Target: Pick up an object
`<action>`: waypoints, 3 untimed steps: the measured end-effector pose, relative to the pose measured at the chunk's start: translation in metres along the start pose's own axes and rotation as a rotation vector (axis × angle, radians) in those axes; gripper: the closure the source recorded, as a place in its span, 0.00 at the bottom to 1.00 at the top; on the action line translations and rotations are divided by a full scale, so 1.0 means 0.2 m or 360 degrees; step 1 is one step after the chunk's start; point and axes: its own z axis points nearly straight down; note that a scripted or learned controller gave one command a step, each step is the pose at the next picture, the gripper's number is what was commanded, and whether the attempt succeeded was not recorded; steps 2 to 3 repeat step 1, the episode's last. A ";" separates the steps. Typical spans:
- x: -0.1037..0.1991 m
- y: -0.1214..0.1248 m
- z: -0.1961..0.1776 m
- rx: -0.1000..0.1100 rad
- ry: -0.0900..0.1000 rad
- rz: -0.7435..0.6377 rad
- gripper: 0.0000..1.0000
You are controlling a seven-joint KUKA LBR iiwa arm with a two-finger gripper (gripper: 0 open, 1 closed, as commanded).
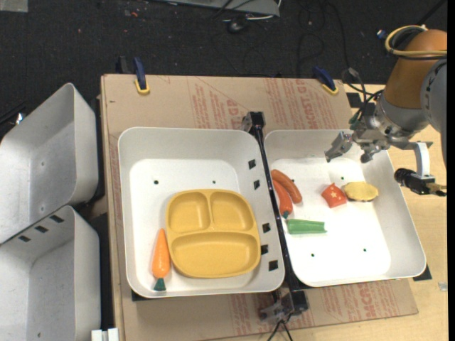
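Hovering above the far edge of the right bin (398,261), the gripper (353,148) carries nothing; its fingers are spread wide, with bare bin floor visible between them.

Candidate objects lie below the fingers, toward the camera. The red block (334,195) sits nearest beneath them, touching or just beside the yellow disc (361,191) on its arm side. The two sausages (285,190) lie further off, against the divider wall. The green bean pod (306,226) rests beyond the block, apart from it.

Judgement: approach stage, no grasp begun. The block appears the soundest choice, being chunky and close. The fingers should straddle it on the faces clear of the disc, descend fully before closing, and avoid pinching both items together. The sausages look prone to rolling.
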 end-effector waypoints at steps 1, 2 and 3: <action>0.00 0.01 -0.08 -0.0014 -0.0005 -0.0003 1.00; 0.00 0.01 -0.08 -0.0014 -0.0005 -0.0003 1.00; 0.00 0.01 -0.08 -0.0014 -0.0005 -0.0003 1.00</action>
